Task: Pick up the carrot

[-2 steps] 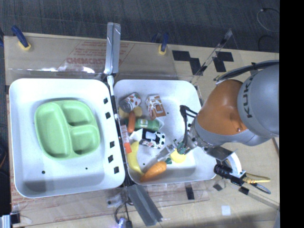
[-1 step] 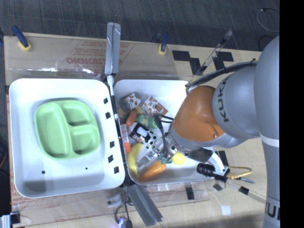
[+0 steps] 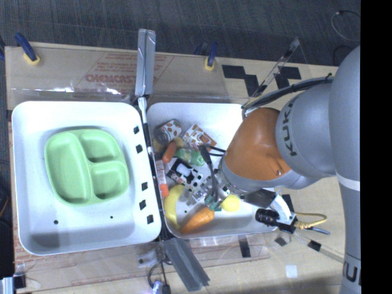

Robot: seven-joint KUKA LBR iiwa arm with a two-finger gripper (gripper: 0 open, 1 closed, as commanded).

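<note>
This was a robotics lab: a KUKA arm (image 3: 318, 133) reached over a cardboard-topped bench (image 3: 79, 66) fixed with blue clamps (image 3: 27, 48), bearing two white bins (image 3: 24, 164), above dark carpet (image 3: 184, 8).

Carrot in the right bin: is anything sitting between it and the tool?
Nothing visible does. The carrot lies uncovered at the right bin's near edge, with the tool just above its upper end. A yellow fruit crowds its left side.
</note>
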